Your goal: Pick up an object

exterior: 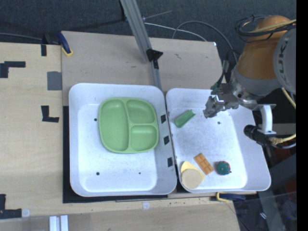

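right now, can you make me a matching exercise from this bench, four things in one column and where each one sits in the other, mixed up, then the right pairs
Things:
1. green divided plate
2. green block
3. pale yellow round piece
4. small dark green and red item

Places:
A. near edge of the right bin, next to the divider between bins
B. upper part of the right bin, just left of the gripper
C. left bin
D. near part of the right bin, right of the orange waffle-like piece

Pairs: 1-C, 2-B, 3-A, 4-D

Wooden bench (29, 129) under two white bins (82, 177)
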`<state>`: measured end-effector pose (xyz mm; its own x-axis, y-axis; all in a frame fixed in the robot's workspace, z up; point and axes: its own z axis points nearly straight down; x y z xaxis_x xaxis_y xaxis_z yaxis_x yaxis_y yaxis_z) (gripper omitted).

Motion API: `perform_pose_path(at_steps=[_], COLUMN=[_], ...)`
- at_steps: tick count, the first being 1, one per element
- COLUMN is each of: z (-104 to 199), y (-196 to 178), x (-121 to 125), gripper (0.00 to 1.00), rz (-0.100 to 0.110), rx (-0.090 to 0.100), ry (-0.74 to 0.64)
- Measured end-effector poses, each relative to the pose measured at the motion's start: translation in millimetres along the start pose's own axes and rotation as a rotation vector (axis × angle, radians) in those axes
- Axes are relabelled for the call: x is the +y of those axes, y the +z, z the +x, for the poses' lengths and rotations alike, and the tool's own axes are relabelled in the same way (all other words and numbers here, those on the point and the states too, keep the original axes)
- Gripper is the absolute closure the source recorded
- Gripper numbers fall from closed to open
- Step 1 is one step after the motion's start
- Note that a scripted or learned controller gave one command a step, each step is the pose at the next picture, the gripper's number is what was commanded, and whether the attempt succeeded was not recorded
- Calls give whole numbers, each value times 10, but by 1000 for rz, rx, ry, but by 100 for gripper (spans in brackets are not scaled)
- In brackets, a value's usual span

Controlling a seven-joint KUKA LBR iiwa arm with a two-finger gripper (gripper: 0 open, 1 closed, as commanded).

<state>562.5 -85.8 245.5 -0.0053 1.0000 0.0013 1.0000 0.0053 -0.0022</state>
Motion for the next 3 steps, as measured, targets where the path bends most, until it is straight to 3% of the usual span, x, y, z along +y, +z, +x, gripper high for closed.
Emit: perform_pose_path(at_steps=[3], z=[1683], y=[191], x=[-102], gripper=[100], rz=[2], rx=[-1], ry=[-1])
